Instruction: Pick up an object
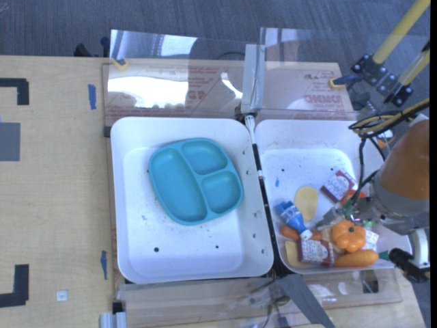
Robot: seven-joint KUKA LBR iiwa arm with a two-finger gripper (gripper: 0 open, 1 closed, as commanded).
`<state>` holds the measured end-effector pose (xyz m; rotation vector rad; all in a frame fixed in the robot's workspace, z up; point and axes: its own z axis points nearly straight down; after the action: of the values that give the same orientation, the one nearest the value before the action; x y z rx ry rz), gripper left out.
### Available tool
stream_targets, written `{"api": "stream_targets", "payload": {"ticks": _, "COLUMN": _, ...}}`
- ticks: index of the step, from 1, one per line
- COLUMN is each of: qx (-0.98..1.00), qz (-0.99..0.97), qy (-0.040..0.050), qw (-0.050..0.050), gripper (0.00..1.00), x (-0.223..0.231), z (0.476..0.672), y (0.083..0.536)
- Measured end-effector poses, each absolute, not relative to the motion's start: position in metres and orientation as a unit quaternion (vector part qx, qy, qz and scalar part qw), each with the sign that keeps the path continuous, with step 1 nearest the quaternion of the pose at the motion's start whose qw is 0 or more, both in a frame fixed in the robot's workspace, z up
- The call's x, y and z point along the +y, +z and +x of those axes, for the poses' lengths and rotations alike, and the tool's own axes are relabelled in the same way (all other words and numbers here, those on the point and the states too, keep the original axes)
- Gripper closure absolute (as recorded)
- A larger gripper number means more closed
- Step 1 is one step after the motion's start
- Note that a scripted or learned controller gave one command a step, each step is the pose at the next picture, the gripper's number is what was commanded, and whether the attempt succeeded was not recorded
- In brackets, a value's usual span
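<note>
Small orange pumpkin (349,236) sits among packets in right white bin (300,156), gripper (341,215) just above it, grip state indeterminate; wooden bench (48,203), grey floor.

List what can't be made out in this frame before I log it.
- Gripper: the fingers are blurred among the clutter in the camera view, so their state is unclear.
- Arm: cut off by the right edge.
- Red packet and label packet: print too small to read.
- Blue tube: partly overlapped by other items.
- Right bin: lower rim hidden by the pile.
</note>
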<state>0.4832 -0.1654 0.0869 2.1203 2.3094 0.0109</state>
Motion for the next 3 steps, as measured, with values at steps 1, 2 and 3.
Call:
{"api": "stream_targets", "payload": {"ticks": 1, "qx": 0.736, "qz": 0.677, "qy": 0.0032, "qw": 0.004, "gripper": 1.00, "x": -0.166, "z": 0.484, "y": 0.095}}
{"api": "stream_targets", "payload": {"ticks": 2, "qx": 0.735, "qz": 0.678, "qy": 0.0029, "qw": 0.003, "gripper": 1.00, "x": -0.166, "z": 0.484, "y": 0.102}}
{"api": "stream_targets", "payload": {"ticks": 3, "qx": 0.801, "qz": 0.598, "qy": 0.0000, "qw": -0.001, "gripper": 1.00, "x": -0.079, "z": 0.480, "y": 0.183}}
